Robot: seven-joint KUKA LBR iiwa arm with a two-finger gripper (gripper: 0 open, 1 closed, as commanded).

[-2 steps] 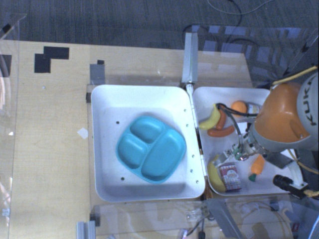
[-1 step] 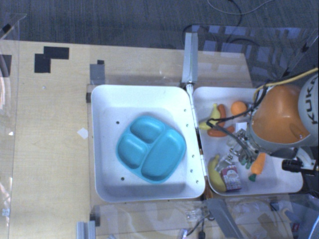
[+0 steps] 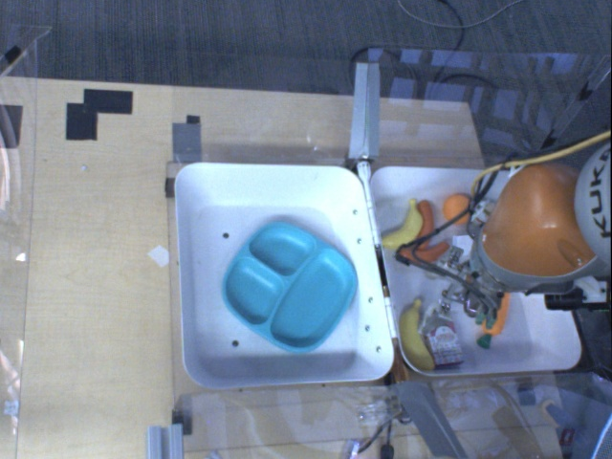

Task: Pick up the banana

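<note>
Far left: pale, smooth wooden bench, with two black angular marks stuck flat near its back edge.

Next, two shallow white bins side by side, both smooth plastic with rounded corners. In the left bin: one glossy blue plate, rounded and moulded into three compartments, lying flat near the middle.

Between the bins at the back: one upright grey metal post.

In the right bin, counted: two bananas, both yellow and curved. Upper banana against the bin's left wall towards the back, next to a reddish elongated piece and one round orange fruit. Lower banana along the left wall towards the front corner. Further right, one small orange carrot-like piece with a green end.

Above the front left of that bin: the gripper, grey metal, hanging just beside the lower banana, seemingly touching its right edge. Cannot tell how far open, nor whether anything is held; no banana seen clamped in it.

Right edge: the arm's smooth orange band, domed, with dark cables looped at its left side.
</note>
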